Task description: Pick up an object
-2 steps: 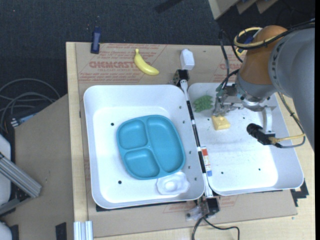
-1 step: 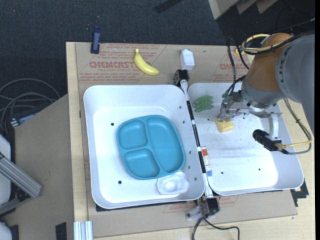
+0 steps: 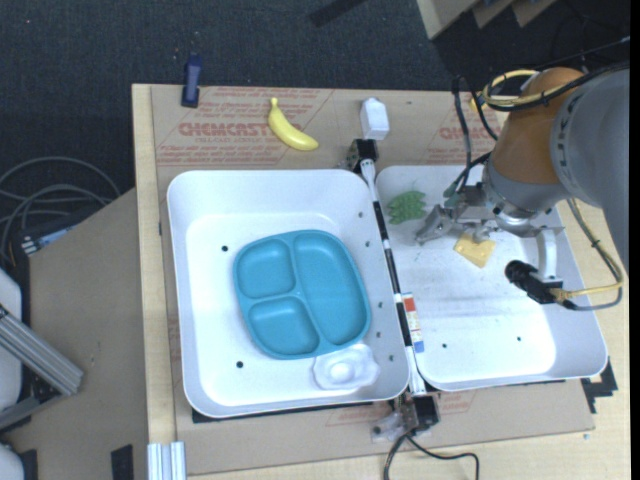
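Observation:
The right bin [image 3: 500,348] holds a green leafy piece [image 3: 407,206] at its far left and a yellow wedge [image 3: 476,251] near the middle of its far half. My gripper [image 3: 452,225] hangs low over this bin's far part, between the two. The green piece lies just to its left and the yellow wedge sits right beside its lower edge. Nothing shows clearly as held. The grey arm with its orange band [image 3: 520,143] comes in from the upper right.
The left bin [image 3: 200,268] carries a blue divided plate [image 3: 298,291] and a small white item [image 3: 342,370] at its near edge. A black piece with a cable [image 3: 528,279] hangs over the right bin. A banana [image 3: 291,128], a white object [image 3: 374,118] and a blue object [image 3: 191,80] lie beyond the bins.

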You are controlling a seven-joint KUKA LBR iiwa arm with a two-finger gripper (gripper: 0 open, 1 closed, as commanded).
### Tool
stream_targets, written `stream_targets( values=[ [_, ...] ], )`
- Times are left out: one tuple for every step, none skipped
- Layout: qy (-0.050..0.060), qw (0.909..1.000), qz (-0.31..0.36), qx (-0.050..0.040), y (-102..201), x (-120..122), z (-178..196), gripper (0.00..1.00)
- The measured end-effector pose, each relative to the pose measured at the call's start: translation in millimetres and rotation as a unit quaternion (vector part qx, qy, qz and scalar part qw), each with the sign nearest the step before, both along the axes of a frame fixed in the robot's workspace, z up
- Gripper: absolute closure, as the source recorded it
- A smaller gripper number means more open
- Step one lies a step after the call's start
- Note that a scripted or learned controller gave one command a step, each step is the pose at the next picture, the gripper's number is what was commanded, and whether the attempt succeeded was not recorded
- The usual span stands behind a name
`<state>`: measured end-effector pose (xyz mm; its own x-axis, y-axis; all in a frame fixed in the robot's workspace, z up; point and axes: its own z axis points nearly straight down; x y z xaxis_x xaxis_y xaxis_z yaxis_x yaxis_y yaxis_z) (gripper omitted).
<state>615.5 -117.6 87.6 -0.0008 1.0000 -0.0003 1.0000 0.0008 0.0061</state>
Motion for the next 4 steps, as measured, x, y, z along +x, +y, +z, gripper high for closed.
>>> stream_targets(
  values=[
    [0.002, 1.0000, -0.001, -0.0005, -16.0, -8.3, 49.6, 0.00],
    [0.000, 1.0000, 0.000, -0.0004, -28.1, -19.5, 11.0, 0.00],
    [0.002, 1.0000, -0.001, -0.0003, -32.1, -33.7, 44.3, 0.00],
    [0.001, 1.0000, 0.001, 0.0009, 48.6, 19.5, 98.3, 0.00]
  ],
)
